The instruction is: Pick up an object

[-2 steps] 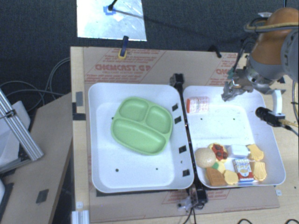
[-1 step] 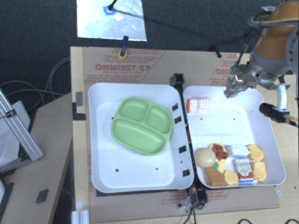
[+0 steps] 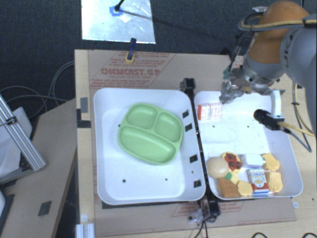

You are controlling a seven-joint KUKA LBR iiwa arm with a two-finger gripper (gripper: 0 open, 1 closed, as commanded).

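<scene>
While the gripper (image 3: 229,94) hovers at 12 o'clock of the right bin (image 3: 292,155), grip state unclear, approach step; next, descend onto the carton (image 3: 209,111).

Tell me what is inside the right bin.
The right bin holds a small red-and-white box at its far left, and toy food heaped near. Whatever lies beneath the heap is covered.

One fixed camera looked down at a slant from above the bench (image 3: 148,66), far enough back to take in both white bins: the left bin (image 3: 106,148) toward nine o'clock, the right bin (image 3: 285,152) toward three o'clock. The arm (image 3: 277,31) entered from two o'clock.
</scene>
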